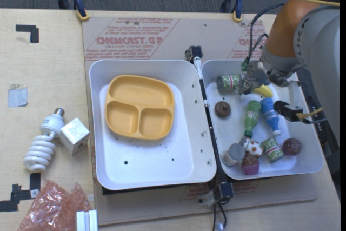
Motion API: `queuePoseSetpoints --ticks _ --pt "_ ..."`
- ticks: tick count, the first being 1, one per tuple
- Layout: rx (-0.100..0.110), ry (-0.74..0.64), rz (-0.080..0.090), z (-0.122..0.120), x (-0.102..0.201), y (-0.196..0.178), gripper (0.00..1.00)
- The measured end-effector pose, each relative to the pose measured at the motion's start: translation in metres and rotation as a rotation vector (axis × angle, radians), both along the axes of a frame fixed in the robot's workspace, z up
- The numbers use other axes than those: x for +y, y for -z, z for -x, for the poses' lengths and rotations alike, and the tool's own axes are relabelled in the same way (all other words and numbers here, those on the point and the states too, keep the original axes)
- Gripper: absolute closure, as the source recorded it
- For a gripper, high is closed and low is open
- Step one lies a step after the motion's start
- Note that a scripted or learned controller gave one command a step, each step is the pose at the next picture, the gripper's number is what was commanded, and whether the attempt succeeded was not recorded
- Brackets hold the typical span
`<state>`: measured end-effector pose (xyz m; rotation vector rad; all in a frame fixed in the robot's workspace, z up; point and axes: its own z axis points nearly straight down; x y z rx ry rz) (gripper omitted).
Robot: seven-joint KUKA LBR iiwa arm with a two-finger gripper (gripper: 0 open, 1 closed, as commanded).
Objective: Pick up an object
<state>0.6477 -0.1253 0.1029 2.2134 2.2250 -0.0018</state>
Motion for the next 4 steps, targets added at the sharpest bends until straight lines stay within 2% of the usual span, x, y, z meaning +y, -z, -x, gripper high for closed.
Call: queuePoseSetpoints --ticks 1,2,3,4 --pt "0.001 0.000 0.000 0.000 0.000 0.000 0.00" --pt "0.001 0.007 -0.003 0.122 -0.027 0.011 0.00" --pt "-0.008 0.013 0.008 0.169 0.022 0.009 0.00" --pt "-0.002 0.007 -0.002 0.169 0.024 -0.015 0.00"
